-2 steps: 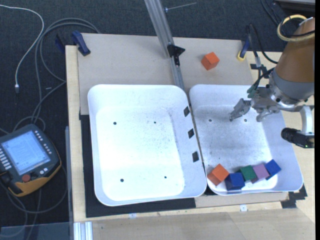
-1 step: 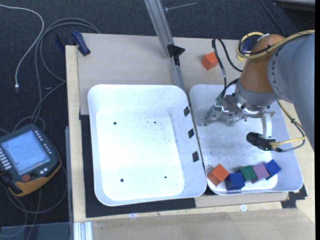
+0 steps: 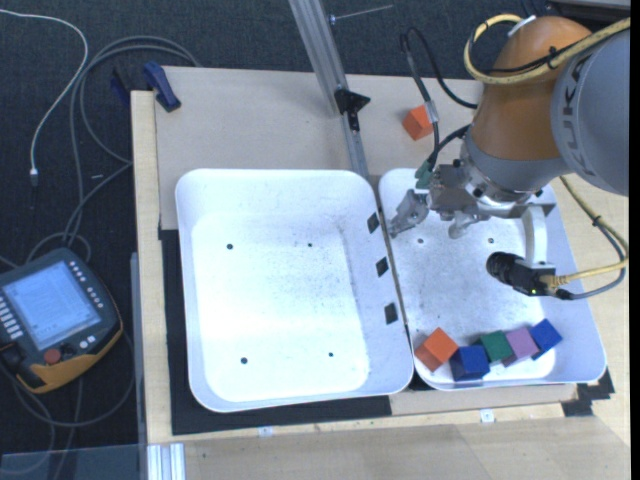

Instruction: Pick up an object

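Gripper (image 3: 436, 213) spread open, holding nothing, upper middle of right bin (image 3: 585, 313) — blocks (image 3: 489, 349) crowding the lower edge, bare floor between.

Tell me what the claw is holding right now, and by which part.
Nothing. The claw hangs open over the right bin with no object between its fingers. The blocks, including the orange block and blue block, lie untouched at the bin's near edge.
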Available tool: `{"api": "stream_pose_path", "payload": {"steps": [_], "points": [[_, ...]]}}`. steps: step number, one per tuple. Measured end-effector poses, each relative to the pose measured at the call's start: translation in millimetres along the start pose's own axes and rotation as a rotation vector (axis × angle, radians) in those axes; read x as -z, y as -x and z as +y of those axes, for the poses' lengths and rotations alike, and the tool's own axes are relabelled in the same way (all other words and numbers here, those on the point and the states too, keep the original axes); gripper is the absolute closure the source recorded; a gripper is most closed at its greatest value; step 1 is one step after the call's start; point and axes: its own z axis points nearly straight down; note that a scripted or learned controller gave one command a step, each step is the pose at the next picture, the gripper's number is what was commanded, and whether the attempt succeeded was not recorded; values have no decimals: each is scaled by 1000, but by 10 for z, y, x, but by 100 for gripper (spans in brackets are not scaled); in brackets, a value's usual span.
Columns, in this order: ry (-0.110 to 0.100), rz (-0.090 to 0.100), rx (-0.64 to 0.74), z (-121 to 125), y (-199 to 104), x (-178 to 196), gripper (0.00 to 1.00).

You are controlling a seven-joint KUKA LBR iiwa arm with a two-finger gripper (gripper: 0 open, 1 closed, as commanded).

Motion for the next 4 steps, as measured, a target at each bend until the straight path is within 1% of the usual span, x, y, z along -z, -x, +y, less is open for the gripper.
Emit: {"api": "stream_pose_path", "payload": {"steps": [1,2,3,4], "points": [[-7,-4,-6,274,82,-341,0],[-4,-3,-4,273,74,-212,100],[-14,1,-1,88,-516,-333,100],[-10,0,-6,102,-485,-217,100]]}}
